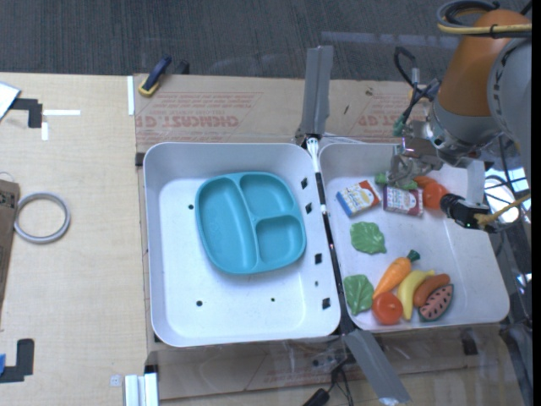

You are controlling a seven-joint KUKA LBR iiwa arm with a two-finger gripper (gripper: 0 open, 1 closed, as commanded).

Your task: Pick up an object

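smooth white bins (169, 252), glossy plastic food (396, 276)

I'm seeing even, bright overhead light, soft shadows inside both bins (156, 252), mild glare on the white rim at 6 o'clock, slight softness and compression grain throughout.

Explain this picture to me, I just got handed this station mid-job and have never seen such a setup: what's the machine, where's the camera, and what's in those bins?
One camera looks down at a slant on a bench. The grey arm with the orange band reaches in from the right; its claw hangs low over the right white bin, above a small red packet. I cannot tell whether it grips anything. That bin also holds a small carton, green leaves, a toy carrot, banana, tomato and watermelon slice. The left white bin holds a teal divided plate.
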